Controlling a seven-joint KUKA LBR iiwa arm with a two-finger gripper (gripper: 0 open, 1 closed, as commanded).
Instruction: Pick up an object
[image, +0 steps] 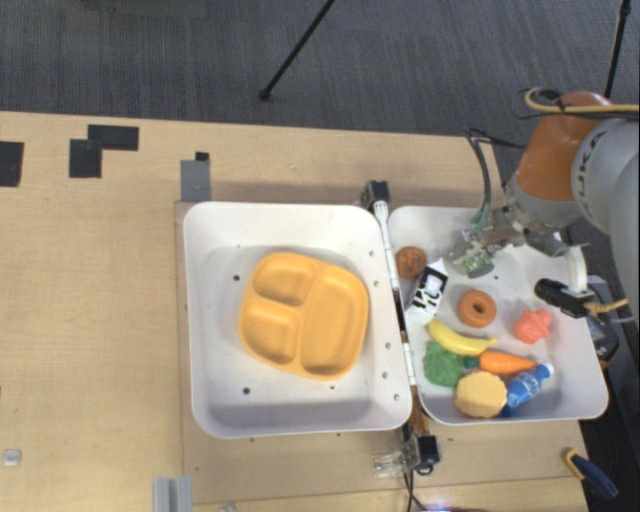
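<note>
The 2-finger gripper (478, 252) is seen low over the far part of the right shallow white bin (590, 385), at the end of the grey arm w/ orange band (560, 160) reaching in from the right. Whether it is open or closed cannot be told; the wrist hardware is too cluttered, and nothing is seen held.

No single target is fixed by the task. The candidates all lie in the right bin: a small brown round muffin-like item (410, 262) just to the gripper's left, a black-and-white printed card (430, 287) near it on the lower left, and an orange ring doughnut (479, 308) directly toward the near rim. The doughnut is judged the nearest clean pick, approx. straight below the gripper in the view, apart from its neighbours.

Further toward the near rim a yellow plastic banana (456, 339) is laid w/ its long axis running left-right, slightly slanted, touching a green leafy toy (440, 365).

The left white bin (215, 300) bears a yellow 3-compartment tray (303, 313).
</note>
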